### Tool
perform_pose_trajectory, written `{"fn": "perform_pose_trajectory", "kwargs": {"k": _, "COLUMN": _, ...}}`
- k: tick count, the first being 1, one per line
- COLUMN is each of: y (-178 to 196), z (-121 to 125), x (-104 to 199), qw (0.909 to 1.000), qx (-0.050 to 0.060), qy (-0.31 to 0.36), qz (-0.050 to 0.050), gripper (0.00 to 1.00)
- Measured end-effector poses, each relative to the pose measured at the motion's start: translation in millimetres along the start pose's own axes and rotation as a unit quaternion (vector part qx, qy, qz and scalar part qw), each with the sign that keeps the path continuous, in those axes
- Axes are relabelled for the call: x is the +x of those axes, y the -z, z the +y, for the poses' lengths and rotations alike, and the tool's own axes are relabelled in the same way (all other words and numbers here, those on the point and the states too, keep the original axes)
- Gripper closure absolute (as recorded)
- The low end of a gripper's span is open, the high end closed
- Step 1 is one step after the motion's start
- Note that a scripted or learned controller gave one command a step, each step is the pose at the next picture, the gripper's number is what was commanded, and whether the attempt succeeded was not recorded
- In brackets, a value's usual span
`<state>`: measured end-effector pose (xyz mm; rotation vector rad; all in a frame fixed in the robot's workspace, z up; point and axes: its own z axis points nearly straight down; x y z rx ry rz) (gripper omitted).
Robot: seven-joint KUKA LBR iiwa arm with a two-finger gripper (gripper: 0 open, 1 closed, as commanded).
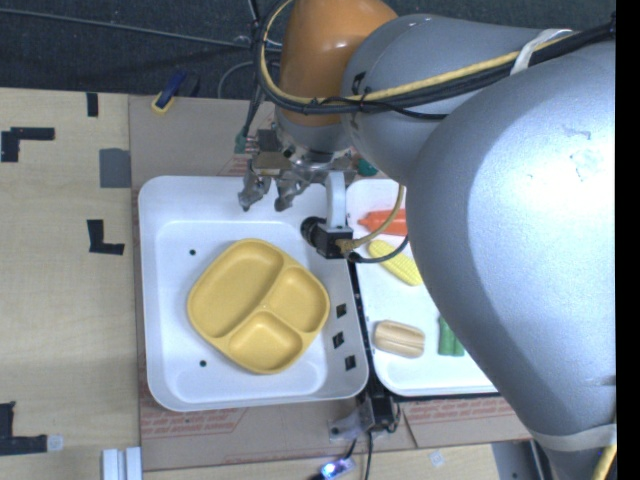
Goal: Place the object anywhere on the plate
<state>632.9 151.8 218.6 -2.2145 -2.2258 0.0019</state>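
The plate (258, 305) is the landmark here: yellow, with 3 compartments, it lies in the left bin (165, 298), turned at a slant so that its 2 smaller wells face the divide between the 2 bins.

Up and slightly right of the plate, over the bin's far edge, hangs the gripper (262, 200). The jaws stand a little apart with nothing between them (2 dark fingertips with white bin floor showing in the gap), so no object is held.

Right of the plate, across the divide, the right bin (430, 380) holds the candidates. Nearest the plate is a tan bun-like piece (399, 339), level with the plate's lower right well, its long axis running roughly left to right. Further up from it lies a yellow piece (398, 261) slanting down to the right, and above that an orange piece (384, 222), partly behind the wrist. A green piece (449, 337) sits right of the bun, mostly hidden by the arm.

My judgement: the move turns on this offset. Every object lies right of the plate while the jaws sit above it, so the gripper must cross rightward and come down before anything can travel back left onto the plate.
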Motion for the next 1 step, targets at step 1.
{"fn": "perform_pose_trajectory", "kwargs": {"k": 1, "y": 0.7, "z": 0.2, "x": -2.7, "qw": 1.0, "qx": 0.0, "qy": -0.001, "qz": -0.001, "gripper": 0.0}}
